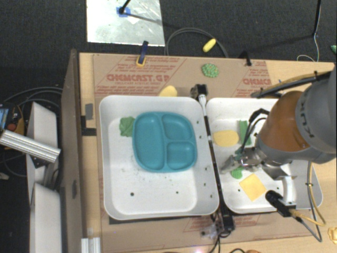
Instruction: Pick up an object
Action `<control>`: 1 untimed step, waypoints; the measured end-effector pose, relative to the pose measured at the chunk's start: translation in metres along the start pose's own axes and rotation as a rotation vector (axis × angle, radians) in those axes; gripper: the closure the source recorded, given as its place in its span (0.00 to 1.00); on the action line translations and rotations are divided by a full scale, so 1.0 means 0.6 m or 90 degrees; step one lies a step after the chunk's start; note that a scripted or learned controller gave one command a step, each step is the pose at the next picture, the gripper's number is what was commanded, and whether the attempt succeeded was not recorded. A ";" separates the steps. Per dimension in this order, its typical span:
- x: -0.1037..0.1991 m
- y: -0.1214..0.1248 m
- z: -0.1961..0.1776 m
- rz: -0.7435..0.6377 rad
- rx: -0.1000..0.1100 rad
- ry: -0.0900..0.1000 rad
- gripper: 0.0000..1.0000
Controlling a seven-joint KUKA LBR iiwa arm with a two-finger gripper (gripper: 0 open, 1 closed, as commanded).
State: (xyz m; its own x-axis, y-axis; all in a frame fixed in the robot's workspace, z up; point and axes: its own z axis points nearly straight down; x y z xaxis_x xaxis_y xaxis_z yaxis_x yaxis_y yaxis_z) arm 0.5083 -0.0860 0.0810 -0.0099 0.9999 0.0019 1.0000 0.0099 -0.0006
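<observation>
One yellow square, corners up-down, diamond-wise.

Brown board: lying under both bins, carrying red printed lettering.
Green knobbly piece: sitting on the board behind the bins.
Yellow piece: resting on the board just behind the left bin.
Yellow-handled tool: lying on the dark floor beyond the board.
Shiny sheet: lying on the floor, farther back.
Metal bar: sitting at far left.
</observation>
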 end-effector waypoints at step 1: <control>-0.008 0.001 -0.023 0.005 -0.002 -0.002 1.00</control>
State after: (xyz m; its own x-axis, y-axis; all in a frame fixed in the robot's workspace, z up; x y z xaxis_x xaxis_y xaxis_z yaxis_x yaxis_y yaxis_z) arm 0.5088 -0.0910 0.0947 -0.0022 1.0000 -0.0010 1.0000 0.0022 0.0029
